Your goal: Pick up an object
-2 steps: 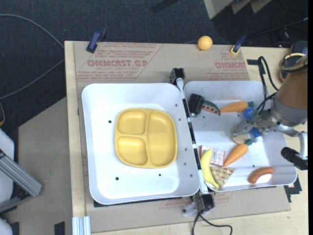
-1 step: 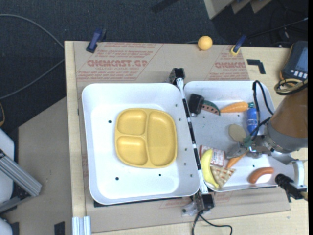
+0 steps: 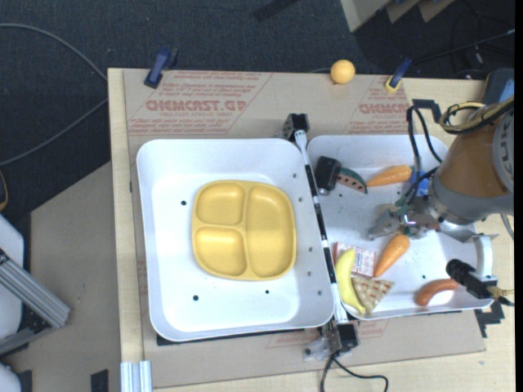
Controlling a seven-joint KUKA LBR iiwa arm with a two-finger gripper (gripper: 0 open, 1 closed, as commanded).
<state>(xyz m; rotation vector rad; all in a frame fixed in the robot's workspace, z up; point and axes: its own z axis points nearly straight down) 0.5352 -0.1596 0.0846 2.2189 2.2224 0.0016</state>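
My gripper [image 3: 398,223] hangs low in the right bin [image 3: 359,149], near its middle, at the end of the grey arm with the orange band [image 3: 478,166]. Just below it and touching or nearly touching its tip lies an orange carrot [image 3: 391,253], tilted with its point toward the front. A second carrot [image 3: 388,175] lies behind the gripper, next to a watermelon slice [image 3: 353,180]. A banana [image 3: 350,280], a waffle wedge [image 3: 373,290] and a small red-and-white packet [image 3: 362,260] sit at the bin's front left. A sausage [image 3: 437,291] lies at the front right.
The left bin [image 3: 163,219] holds a yellow divided plate [image 3: 243,229]. An orange ball [image 3: 342,71] rests on the bench behind the bins. Blue clamps [image 3: 159,66] [image 3: 398,75] grip the bench's back edge. Black cables [image 3: 421,137] loop down beside the arm.
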